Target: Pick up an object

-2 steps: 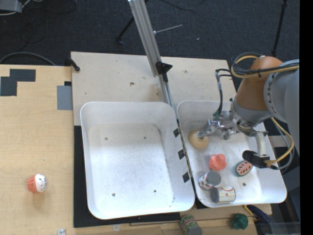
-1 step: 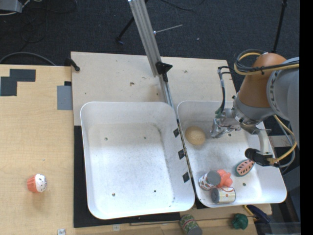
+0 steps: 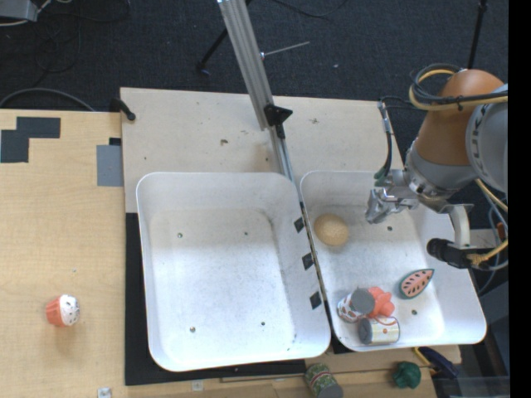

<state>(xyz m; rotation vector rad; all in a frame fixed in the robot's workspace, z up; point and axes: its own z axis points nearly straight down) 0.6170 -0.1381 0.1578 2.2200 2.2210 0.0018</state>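
In the right bin [image 3: 448,322] a tan round ball [image 3: 332,230] lies near the left wall. At the bin's front sit a grey-and-orange toy [image 3: 367,303] and a small white cylinder [image 3: 379,331], touching each other. A watermelon-slice toy [image 3: 416,283] lies to their right. My gripper [image 3: 379,208] hangs over the bin's back part, to the right of the ball and apart from it, with nothing seen between its fingers.
The left bin [image 3: 166,193] stands beside the right one, with black clips along the shared wall. A slanted metal rail [image 3: 253,65] rises behind the bins. A small orange-and-white toy [image 3: 62,311] lies on the wooden table at left. Green objects [image 3: 406,375] sit below the bins' front edge.
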